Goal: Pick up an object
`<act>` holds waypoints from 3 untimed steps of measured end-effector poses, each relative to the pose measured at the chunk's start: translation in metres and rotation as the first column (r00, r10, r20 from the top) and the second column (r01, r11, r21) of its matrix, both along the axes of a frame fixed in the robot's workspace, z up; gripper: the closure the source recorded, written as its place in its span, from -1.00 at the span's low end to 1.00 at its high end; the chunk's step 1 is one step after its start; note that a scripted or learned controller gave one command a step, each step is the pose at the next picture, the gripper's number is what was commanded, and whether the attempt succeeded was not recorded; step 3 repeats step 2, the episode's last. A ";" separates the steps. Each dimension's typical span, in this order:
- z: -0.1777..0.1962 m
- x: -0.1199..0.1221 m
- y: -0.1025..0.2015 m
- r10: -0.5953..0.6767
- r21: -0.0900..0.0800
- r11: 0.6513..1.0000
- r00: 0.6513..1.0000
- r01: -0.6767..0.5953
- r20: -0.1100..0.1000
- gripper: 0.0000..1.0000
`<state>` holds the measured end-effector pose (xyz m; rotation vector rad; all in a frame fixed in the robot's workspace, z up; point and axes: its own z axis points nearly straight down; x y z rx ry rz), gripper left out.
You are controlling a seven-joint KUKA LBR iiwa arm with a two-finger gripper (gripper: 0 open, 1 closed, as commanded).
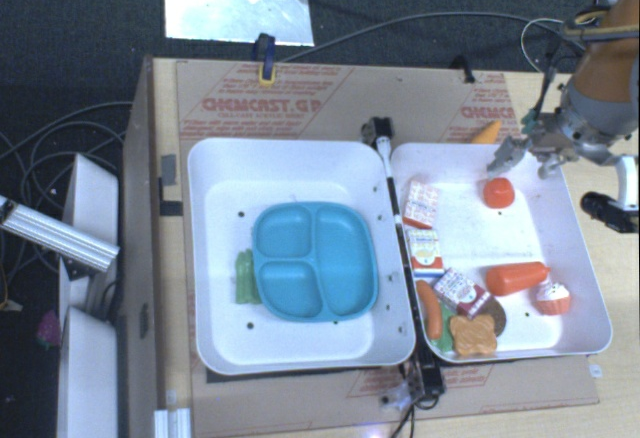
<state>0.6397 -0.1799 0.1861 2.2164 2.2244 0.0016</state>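
Tomato [499,192] is lying in the right bin [580,226], near its far wall. The gripper [525,154] is hovering just above and behind it, fingers apart, gripping nothing. A blue tray [315,261] is sitting in the left bin [215,226].

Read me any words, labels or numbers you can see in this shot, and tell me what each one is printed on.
"CHEMCAST GP": red print, repeated across the brown sheet under the bins; clearest behind the left bin.
Small cartons in the right bin: red and white printing, too small to read.
Wrapped packet near the cookie: pattern blurred, unreadable.
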 end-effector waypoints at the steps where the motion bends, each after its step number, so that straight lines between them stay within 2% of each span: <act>1: -0.102 0.024 -0.016 0.001 0.000 1.000 1.000 -0.001 -0.002 -1.00; 2: -0.090 0.026 -0.016 0.005 -0.003 1.000 1.000 -0.005 0.003 1.00; 3: -0.090 0.026 -0.016 0.005 -0.003 1.000 1.000 -0.005 0.003 1.00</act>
